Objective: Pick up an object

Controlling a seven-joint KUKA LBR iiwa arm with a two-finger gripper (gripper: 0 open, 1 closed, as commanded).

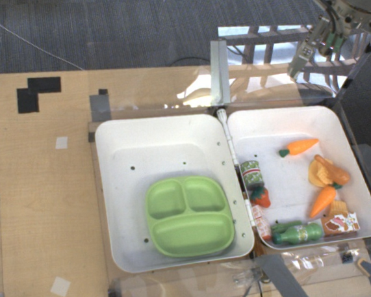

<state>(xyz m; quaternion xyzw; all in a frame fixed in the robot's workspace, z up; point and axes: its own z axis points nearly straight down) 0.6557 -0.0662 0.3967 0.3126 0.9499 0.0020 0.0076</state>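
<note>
My gripper (315, 48) hangs high at the top right, above the metal frame behind the right bin (280, 119), well clear of everything in it. Its fingers stand open with nothing between them. In the right bin lie an orange carrot (298, 147), a second carrot (323, 200), a yellow-orange pastry-like piece (328, 171), a green bottle (298, 233) on its side, a red and white carton (341, 223), a small green-labelled can (250, 173) and a strawberry (262, 196).
The left bin (127, 150) holds a green divided plate (188, 215). A metal post (218, 73) and rail frame (267, 45) stand behind the bins. The wooden bench (41, 204) spreads out to the left.
</note>
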